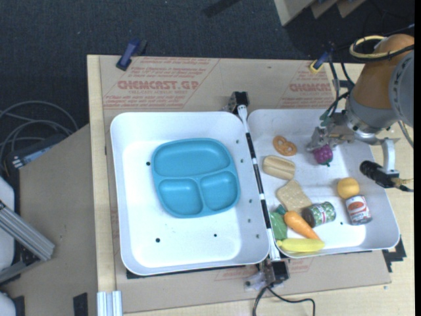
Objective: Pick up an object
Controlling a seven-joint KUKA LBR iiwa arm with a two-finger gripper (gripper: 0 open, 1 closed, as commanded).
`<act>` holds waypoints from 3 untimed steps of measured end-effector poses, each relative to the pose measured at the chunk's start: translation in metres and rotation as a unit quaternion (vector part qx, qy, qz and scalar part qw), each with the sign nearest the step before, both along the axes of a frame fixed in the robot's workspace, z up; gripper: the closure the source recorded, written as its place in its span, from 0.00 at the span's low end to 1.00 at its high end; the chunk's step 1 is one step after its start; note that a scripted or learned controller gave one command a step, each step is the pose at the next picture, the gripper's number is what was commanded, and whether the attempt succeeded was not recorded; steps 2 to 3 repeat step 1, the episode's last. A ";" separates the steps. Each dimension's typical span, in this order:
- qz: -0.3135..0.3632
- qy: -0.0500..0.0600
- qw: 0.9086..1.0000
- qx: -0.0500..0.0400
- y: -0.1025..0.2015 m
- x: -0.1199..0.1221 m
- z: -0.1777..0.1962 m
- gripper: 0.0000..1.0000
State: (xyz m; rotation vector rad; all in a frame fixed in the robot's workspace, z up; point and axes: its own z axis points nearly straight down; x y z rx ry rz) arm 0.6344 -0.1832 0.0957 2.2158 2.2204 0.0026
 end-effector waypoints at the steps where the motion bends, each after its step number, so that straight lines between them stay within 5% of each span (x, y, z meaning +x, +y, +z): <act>1: 0.001 0.000 1.000 0.002 0.099 -0.028 0.091 1.00; 3: 0.001 0.000 1.000 0.002 0.099 -0.028 0.091 1.00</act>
